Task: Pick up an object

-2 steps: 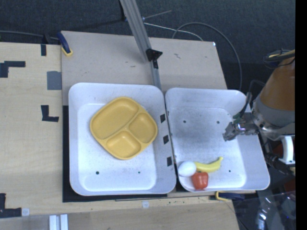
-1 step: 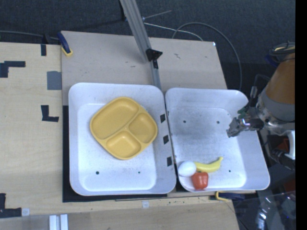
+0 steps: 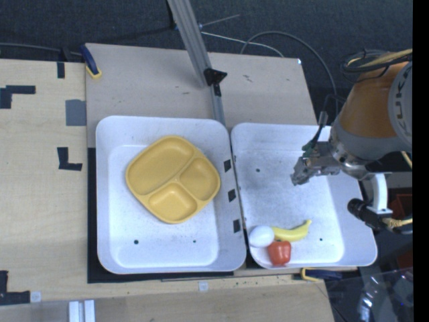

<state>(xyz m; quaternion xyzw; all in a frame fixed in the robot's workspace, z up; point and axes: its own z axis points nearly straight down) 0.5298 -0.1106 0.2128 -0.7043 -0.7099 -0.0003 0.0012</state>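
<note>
Over the right bin, the gripper is seen well above the banana; whether its fingers are released or clenched cannot be told. The banana is laid near that bin's front wall, its long axis roughly crosswise, its stem tip raised toward the right. A white egg and a red pepper are set just beside it. A yellow divided plate is held in the left bin.

A robotics lab: plywood bench (black tape marks), white bins, loose cables.
</note>
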